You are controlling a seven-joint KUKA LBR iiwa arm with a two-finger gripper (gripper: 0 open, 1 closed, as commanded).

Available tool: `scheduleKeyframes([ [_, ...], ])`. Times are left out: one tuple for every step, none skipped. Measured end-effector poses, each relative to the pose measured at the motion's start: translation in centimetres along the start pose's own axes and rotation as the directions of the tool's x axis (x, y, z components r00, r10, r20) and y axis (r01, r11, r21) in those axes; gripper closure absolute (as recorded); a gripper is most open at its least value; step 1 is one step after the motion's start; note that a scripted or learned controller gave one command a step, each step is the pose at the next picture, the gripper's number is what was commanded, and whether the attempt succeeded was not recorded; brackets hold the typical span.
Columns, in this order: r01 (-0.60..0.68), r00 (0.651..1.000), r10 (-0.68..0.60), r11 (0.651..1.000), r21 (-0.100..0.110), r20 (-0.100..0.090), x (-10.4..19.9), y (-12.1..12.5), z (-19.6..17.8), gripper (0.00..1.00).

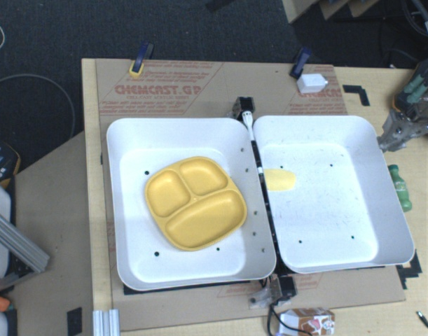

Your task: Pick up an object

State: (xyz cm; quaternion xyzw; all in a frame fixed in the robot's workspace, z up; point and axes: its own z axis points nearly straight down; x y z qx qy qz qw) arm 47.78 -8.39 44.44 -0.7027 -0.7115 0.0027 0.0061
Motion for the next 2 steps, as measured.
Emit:
scheduleKeyframes([
  [-0.003, 1.0, 0.003, 1.0, -0.005, 0.003, 8.8, 2.6, 6.9, 1.0],
  [-0.01, 1.0, 0.01, 1.0, -0.014, 0.004, 13.3, 0.4, 5.3, 1.0],
])
